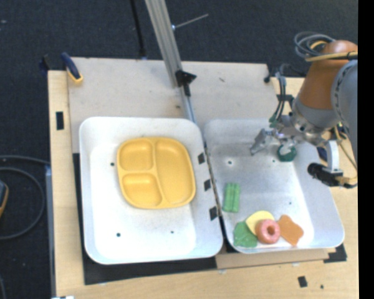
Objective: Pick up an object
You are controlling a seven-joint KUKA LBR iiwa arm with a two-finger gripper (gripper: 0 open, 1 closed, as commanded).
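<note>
Overhead, glossy yellow tray (156,172) (three compartments), metal claw (269,139) apart

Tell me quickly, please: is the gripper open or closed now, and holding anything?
Gripper: over the right bin; open or closed cannot be told, nothing seen held.

The arm (336,98) is grey with a broad orange band above the wrist, looped cables on top, and a metallic claw (271,141).
</note>
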